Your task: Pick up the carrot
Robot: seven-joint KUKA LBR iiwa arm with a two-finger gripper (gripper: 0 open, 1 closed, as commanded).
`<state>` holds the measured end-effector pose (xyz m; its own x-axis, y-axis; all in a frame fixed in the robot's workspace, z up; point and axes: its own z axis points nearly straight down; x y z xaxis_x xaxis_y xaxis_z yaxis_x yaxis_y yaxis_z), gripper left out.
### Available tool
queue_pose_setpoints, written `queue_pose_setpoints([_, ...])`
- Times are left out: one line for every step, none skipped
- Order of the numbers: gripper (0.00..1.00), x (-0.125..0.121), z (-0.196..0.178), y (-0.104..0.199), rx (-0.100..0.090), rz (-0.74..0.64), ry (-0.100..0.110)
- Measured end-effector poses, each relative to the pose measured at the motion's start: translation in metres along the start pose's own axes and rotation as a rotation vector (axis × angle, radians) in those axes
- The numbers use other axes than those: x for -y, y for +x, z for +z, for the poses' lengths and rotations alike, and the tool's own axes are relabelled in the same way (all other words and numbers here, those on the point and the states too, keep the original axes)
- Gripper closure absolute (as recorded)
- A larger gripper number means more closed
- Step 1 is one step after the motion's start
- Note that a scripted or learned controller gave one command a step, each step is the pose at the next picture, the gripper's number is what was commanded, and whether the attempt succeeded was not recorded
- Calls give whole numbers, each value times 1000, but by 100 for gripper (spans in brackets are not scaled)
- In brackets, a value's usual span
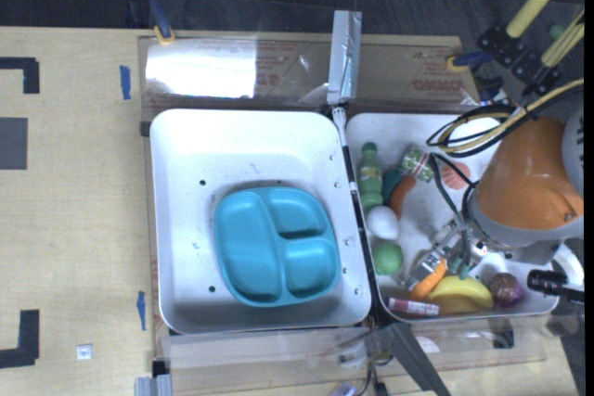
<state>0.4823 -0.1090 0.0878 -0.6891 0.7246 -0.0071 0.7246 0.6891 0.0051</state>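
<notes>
The carrot (426, 282) is a small orange piece near the front of the right bin (408, 130), between a green round fruit (388, 258) and a yellow banana (461, 293). My gripper (449, 257) reaches down from the right, under the orange band of the arm, and hangs just above and to the right of the carrot's upper end. Its metal tip overlaps that end of the carrot, and I cannot make out whether the carrot is held.
The right bin also holds a green bottle (369, 172), a white egg (381, 221), an orange-brown item (401, 193), a purple fruit (506, 287) and a red-and-white tube (413, 306). A blue divided plate (277, 243) lies in the left bin (186, 153). Cables hang over the right bin's back corner.
</notes>
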Motion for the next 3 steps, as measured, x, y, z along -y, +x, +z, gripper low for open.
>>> queue_pose_setpoints([100, -2, -11, -1, 5, 1, -5])
queue_pose_setpoints([100, -36, -99, 38, -3, 54, 0])
queue_pose_setpoints([0, -34, -97, 38, -6, 57, 4])
